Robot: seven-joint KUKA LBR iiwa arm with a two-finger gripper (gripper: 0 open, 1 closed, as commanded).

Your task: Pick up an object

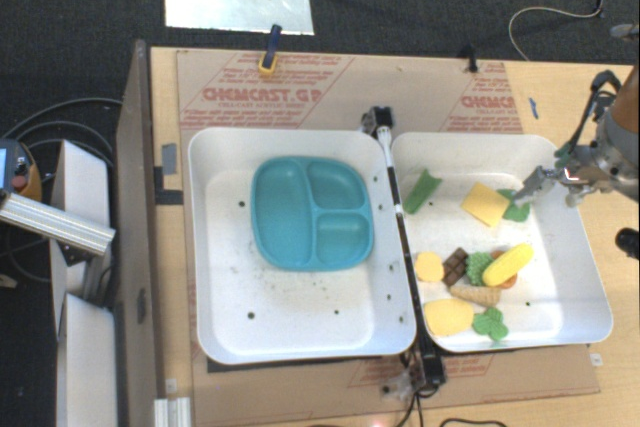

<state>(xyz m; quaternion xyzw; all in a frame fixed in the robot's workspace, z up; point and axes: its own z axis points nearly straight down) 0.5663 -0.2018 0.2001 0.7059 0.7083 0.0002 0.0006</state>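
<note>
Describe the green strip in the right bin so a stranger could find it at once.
Start at the right bin, the one holding the toy food. Go to its upper left area, near the divider between the bins. The green strip lies there alone, slanted and flat, apart from the yellow block and the pile lower down.

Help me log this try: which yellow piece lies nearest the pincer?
The yellow square block, upper in the right bin, beside the pincer; the other yellow pieces lie lower.
</note>
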